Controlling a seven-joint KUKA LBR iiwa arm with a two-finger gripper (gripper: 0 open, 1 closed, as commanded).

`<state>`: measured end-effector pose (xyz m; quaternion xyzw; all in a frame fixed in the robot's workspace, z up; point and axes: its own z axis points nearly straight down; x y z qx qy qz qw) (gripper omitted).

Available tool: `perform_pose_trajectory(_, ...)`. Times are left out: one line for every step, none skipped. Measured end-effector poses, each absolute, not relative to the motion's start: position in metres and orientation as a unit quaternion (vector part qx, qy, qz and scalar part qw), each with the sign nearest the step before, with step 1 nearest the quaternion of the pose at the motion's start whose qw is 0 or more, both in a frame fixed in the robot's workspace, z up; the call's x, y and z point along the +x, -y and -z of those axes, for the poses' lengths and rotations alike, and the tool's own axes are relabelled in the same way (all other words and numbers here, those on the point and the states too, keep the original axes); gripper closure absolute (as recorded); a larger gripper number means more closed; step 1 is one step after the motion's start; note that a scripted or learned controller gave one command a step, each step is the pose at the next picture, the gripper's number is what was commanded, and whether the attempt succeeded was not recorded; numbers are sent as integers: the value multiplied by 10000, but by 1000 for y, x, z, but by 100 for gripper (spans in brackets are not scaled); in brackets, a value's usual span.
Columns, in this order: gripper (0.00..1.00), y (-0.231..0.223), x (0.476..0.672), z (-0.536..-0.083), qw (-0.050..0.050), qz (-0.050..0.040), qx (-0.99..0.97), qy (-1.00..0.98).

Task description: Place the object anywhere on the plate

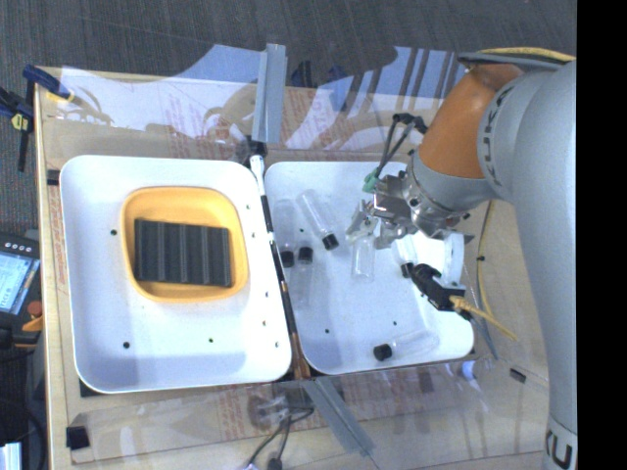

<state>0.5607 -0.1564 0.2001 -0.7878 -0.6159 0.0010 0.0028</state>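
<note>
Several clear plastic vials with black caps lie in the right white bin (333,355). One vial (319,219) lies tilted in the bin's upper left part, its cap toward the bin's middle. Another clear vial (363,255) sits just under the gripper (377,225), near the bin's centre; it looks roughly upright or slightly tilted, and whether the jaws touch it is not clear. A third vial (407,345) lies on its side near the bin's front edge, black cap pointing left. Two small black caps (296,256) (possibly belonging to vials too transparent to make out) sit near the bin's left wall.

The gripper, a cluster of metallic parts with thin cables, hangs over the middle of the right bin. Whether the jaws are wide, narrow or closed on anything cannot be told from this angle.

The plate (186,202), a yellow rounded-square dish with a dark ribbed centre, rests in the left white bin (98,341), well apart from every vial and from the gripper.

The grey arm (534,164) with its orange band enters from the right and bends down over the right bin. Both bins sit side by side on a wooden bench (127,106), touching along their inner edges.
</note>
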Motion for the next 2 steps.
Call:
perform_pose_trajectory(100, 93, 578, -204, 18, -14, -7602, 6497)
perform_pose_trajectory(100, 26, 587, -204, 20, -18, -7109, 7033)
